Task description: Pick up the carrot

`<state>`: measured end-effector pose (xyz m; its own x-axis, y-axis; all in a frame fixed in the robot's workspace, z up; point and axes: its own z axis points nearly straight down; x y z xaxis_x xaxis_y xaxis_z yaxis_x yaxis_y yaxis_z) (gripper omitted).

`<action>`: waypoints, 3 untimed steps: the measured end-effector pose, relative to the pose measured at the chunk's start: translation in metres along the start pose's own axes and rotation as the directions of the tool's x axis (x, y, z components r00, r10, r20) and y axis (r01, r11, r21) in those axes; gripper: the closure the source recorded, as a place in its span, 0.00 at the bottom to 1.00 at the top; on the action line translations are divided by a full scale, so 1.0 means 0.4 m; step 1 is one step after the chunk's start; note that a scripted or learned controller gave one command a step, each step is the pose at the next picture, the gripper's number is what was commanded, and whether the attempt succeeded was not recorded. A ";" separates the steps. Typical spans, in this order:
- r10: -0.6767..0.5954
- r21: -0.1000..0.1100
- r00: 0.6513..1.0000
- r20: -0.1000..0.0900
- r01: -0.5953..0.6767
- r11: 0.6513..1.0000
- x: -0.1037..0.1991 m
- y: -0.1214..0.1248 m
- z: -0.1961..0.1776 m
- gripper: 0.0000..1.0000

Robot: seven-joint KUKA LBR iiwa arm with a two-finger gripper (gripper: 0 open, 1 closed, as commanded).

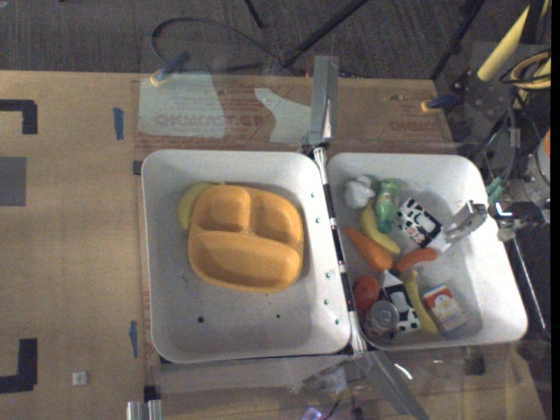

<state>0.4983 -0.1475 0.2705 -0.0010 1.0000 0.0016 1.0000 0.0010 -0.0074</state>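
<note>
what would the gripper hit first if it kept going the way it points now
The gripper sits over the right bin, pointing left and down. Going straight on, it would likely meet the sausage first, with the carrot beyond it. Depth is unclear from this slanted view, so it might pass above.

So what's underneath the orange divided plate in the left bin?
A yellow curved piece pokes out from beneath the orange divided plate's left edge. The plate covers the rest, so its identity stays unclear.

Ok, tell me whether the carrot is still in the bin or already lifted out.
In the bin. The carrot lies flat in the right bin among other toys; the gripper sits apart from it.
</note>
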 end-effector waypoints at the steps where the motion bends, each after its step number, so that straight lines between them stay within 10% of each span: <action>1: -0.071 -0.002 0.997 0.000 0.071 0.997 0.050 0.054 0.383 0.00; 2: -0.528 -0.007 0.849 0.006 0.528 0.849 -0.040 0.232 0.326 0.00; 3: -0.363 -0.006 0.932 0.003 0.363 0.932 -0.148 0.165 0.452 0.00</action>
<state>0.5629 -0.2064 0.0891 -0.3643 0.9313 0.0016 0.9313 0.3643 -0.0006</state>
